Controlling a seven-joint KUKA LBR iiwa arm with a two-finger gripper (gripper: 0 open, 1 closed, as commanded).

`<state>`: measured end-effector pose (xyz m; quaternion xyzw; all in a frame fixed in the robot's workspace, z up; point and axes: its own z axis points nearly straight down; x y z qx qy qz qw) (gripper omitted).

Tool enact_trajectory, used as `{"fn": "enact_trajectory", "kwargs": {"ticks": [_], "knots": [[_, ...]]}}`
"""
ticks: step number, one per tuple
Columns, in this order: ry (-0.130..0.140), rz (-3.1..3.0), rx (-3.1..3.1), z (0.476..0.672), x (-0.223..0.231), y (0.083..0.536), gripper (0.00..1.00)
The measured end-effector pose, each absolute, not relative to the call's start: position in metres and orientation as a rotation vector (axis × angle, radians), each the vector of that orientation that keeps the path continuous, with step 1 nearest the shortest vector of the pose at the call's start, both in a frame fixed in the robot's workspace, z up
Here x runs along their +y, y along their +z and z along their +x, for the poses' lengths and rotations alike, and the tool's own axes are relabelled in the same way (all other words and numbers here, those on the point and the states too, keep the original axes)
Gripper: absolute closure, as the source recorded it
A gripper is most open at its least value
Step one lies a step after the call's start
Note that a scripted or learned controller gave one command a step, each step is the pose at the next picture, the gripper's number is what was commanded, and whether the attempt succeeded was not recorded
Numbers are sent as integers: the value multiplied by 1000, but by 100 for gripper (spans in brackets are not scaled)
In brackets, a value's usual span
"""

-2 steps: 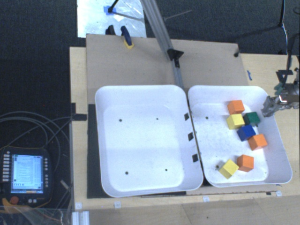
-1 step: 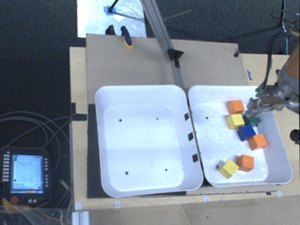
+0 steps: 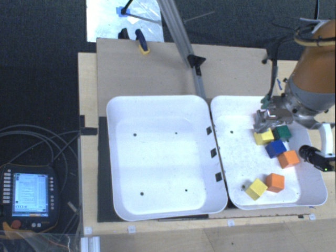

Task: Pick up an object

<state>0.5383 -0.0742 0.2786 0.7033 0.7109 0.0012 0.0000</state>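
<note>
Bench (image 3: 157,67) of pale board carries everything, set on dark carpet; largest to smallest follows, all placed relative to the right bin (image 3: 236,182).

Arm (image 3: 315,72), grey with orange band, leans in over the right bin's far-right corner, wrist low, likely because the blocks cluster on that side.

Left bin (image 3: 157,156) sits touching the right bin's near-left wall, black clips along the seam, probably to keep both from sliding.

Pendant with lit screen (image 3: 29,196) lies well left of the right bin, off the bench, cables trailing.

Silver pole (image 3: 176,25) runs up and away from the right bin's far-left corner.

Gripper (image 3: 264,118) hangs just above the bin floor, at the upper end of the block cluster. Whether its claw is spread or pinching, cannot tell: blurred metal.

Blocks, all inside the right bin: yellow block (image 3: 263,136) just below the gripper, likely the target; green block (image 3: 282,132) beside it; blue block (image 3: 275,148); orange block (image 3: 288,159); then a second orange block (image 3: 274,182) and second yellow block (image 3: 256,189) near the front wall.

Judgement: descent stage, nothing lifted.
</note>
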Motion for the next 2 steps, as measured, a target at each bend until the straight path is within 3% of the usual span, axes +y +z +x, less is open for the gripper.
{"fn": "enact_trajectory", "kwargs": {"ticks": [2], "knots": [[6,2208,2235,548,43,280,100]]}}
